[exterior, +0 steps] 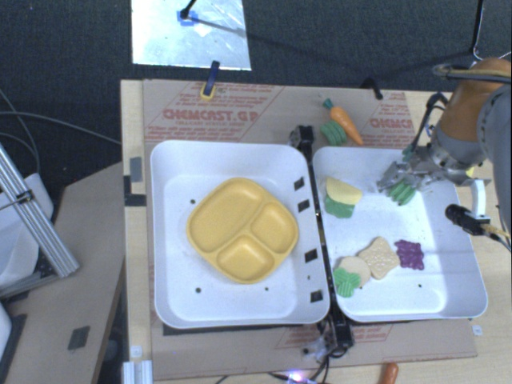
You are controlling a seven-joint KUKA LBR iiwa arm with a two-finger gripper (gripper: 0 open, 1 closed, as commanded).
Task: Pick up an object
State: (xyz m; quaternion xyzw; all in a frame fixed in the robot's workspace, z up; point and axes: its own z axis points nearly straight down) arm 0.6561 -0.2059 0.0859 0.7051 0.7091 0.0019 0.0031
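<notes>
From the overhead camera I see the gripper (398, 181) low in the right bin's (448, 294) far corner, on a green toy (406, 191) that its fingers mostly hide — I can't tell whether they are open or closed on it. The arm (472, 118) is cut off at the right edge; the yellow tray (242, 229) sits in the left bin (172, 214).

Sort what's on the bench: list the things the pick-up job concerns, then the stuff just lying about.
Job:
gripper, down in the right bin
green item at its tip
yellow and green piece
tan cookie
purple grapes
tan and green piece

Lying about:
yellow divided tray in the left bin
toy carrot behind the bins
</notes>
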